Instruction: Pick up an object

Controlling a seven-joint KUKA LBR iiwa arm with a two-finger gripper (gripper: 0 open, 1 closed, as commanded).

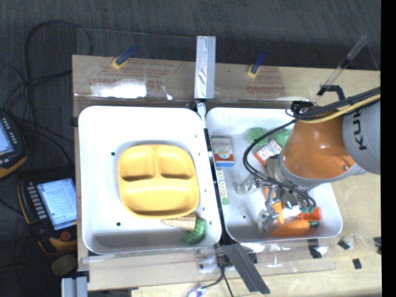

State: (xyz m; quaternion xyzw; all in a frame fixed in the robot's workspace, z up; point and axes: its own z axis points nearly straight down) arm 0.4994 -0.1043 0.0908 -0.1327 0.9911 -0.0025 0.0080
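My gripper point(273, 210) is down in the front part of the right bin point(235, 231), below the arm's orange band point(315, 150). It stands over a cluster of orange toy pieces, with a carrot-like piece point(291, 228) just to its front right. How it meets them is hidden by the wrist. A small white, orange and blue box point(222, 151) lies near the bin's left wall. A green item point(256, 133) and a red and white packet point(268, 148) lie at the back, partly under the arm.
The left bin point(93, 166) holds a yellow divided plate point(159, 179), a waffle cone point(179, 223) and a green toy point(197, 231) at its front right corner. Black cables point(257, 150) loop over the right bin. A narrow green and white strip point(221, 187) lies along the divider.
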